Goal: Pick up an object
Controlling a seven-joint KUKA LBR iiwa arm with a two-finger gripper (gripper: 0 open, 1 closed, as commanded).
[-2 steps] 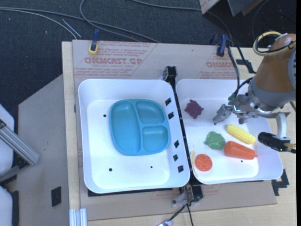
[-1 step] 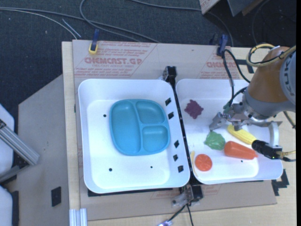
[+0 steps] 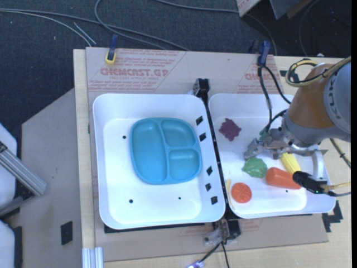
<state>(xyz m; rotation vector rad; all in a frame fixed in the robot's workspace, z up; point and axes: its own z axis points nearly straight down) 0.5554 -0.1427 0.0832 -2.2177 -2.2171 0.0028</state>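
Note:
My gripper (image 3: 257, 146) hangs low in the right bin (image 3: 245, 106), at the end of the grey arm with the orange band reaching in from the right. It sits just above a green leafy toy (image 3: 255, 168), close to its top edge. An orange carrot (image 3: 281, 178) lies right of the green toy, and a yellow corn piece (image 3: 290, 163) shows partly under the wrist. A purple toy (image 3: 229, 129) rests up and to the left of the gripper. A round orange slice (image 3: 241, 192) lies near the bin's front edge. Nothing shows between the gripper's parts.
The left bin (image 3: 111, 149) holds a blue divided plate (image 3: 165, 149). A black divider strip (image 3: 208, 144) runs between the two bins. Cables trail over the bench behind the right bin.

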